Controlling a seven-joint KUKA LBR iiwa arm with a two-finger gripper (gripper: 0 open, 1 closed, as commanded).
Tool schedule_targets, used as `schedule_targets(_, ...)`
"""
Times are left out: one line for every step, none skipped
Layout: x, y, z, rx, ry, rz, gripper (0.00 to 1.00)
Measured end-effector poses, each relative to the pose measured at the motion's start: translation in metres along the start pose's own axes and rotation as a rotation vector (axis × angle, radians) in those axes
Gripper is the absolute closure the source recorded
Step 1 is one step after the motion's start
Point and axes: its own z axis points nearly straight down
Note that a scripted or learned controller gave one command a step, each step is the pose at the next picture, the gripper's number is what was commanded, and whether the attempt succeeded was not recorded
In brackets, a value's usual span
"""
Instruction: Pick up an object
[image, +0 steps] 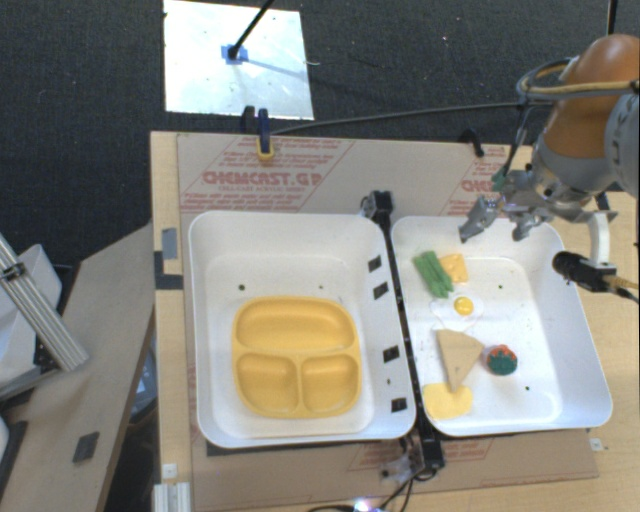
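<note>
Hovering over the back rim of the right bin (590, 390), our gripper (502, 222) has its two fingers spread apart and pointing down, with nothing between them. Below it and toward the middle of the bin lie the candidates we can pick. Nearest is a green bean pod (432, 271), lying aslant and touching a small yellow cheese block (455, 266). Just in front of those sits a fried egg (463, 307), then a tan wedge like a bread slice (458, 357), overlapping a flat yellow piece (446, 401), and a small red-and-green toy fruit (501, 360) beside the wedge. They all look like light plastic play food, stiff and rather slick, so we judge a grip across the narrow width of the bean pod the safest; the egg lies too flat. Across the divider, the left bin (210, 400) holds a yellow divided tray (296, 355), on the desk (110, 330).
</note>
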Motion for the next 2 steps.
schedule_targets(0.000,0.003,-0.009,-0.013,-0.001,-0.002,0.00)
schedule_targets(0.007,0.006,0.034,-0.013,-0.002,-0.004,0.00)
